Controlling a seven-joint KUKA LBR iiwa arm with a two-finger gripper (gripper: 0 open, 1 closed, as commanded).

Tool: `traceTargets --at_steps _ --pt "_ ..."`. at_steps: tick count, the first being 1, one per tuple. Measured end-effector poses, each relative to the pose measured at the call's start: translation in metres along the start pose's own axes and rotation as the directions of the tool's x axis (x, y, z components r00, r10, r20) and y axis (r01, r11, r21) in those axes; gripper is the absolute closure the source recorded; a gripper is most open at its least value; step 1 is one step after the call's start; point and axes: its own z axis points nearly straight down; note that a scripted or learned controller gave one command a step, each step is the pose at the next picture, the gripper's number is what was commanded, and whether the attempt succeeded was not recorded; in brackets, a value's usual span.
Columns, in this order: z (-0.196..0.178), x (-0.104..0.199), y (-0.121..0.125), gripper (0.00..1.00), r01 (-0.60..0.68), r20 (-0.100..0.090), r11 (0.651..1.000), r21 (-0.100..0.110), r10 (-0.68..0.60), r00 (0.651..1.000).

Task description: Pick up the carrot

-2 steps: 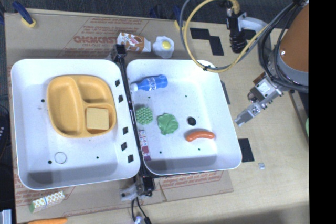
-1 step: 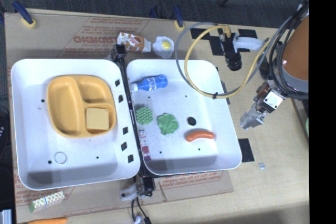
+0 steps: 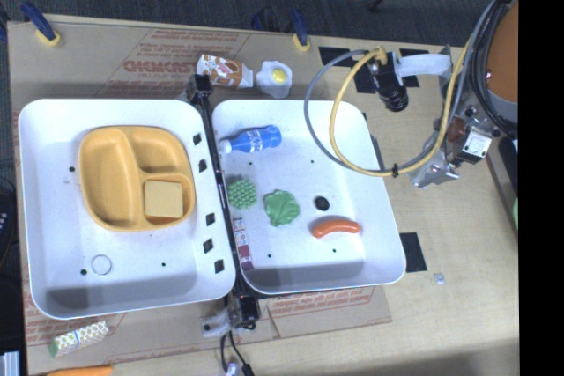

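Lying in the right bin (image 3: 374,189), the carrot (image 3: 336,227) is seen — beside a green leaf (image 3: 281,207).

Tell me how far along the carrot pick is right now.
Nothing looks done yet. The carrot lies flat on the floor of the right bin, near its front right corner, beside a small dark object and a green leafy piece. The arm sits off to the right edge, outside the bin, with nothing in hand. Left: reach over the bin, descend, grasp and lift the carrot.
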Motion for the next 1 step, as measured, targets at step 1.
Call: traceTargets --at_steps 1 --pt "0.127 0.0011 0.0101 1.0 -0.002 0.008 1.0 -0.001 0.002 1.0"
